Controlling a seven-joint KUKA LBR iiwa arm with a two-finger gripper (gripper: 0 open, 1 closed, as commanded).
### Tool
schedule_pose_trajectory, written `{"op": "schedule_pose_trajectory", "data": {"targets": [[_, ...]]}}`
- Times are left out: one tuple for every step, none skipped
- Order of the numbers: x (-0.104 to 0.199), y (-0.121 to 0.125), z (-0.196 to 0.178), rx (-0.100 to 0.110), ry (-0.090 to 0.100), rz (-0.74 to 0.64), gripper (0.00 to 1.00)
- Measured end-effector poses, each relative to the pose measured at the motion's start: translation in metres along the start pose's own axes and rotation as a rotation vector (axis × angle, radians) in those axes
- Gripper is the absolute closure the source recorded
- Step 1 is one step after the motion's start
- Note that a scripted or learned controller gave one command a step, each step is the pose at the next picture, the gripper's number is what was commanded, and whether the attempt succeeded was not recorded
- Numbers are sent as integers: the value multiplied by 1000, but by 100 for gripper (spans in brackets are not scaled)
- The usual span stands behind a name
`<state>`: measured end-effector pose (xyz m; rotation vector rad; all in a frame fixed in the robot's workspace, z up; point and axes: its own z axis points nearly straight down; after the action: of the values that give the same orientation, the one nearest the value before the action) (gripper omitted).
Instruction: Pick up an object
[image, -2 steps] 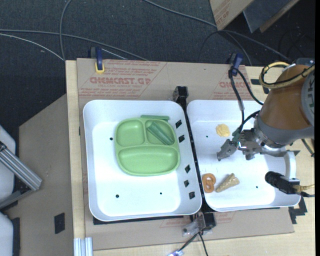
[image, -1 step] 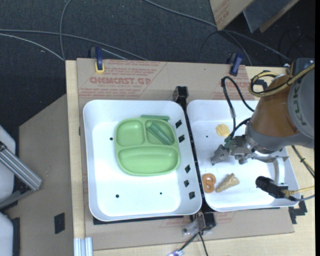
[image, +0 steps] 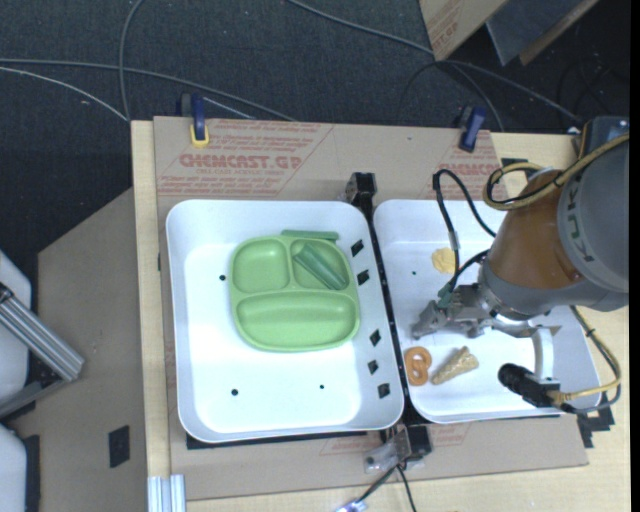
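Where jaws (image: 437, 318) hover, pretzel (image: 418, 365) just below

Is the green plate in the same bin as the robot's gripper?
No, the green plate lies in the left bin, while the gripper is over the right bin.

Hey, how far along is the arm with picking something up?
Done: the arm has reached into the right bin, and its pincer is low there. In hand: nothing visibly gripped. Left: the pretzel, cone and yellow piece all lie on the bin floor, so grasping and lifting remain.
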<state>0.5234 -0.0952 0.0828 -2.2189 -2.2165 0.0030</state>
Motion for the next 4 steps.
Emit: {"op": "schedule_pose_trajectory", "data": {"targets": [[0,1,-13,-5,0,0,100],[1,2,-77,-11,-3,-2,100],[5,-2,-122,-10,-3,-2,100],[5,-1,-149,-10,-3,-3,100]]}}
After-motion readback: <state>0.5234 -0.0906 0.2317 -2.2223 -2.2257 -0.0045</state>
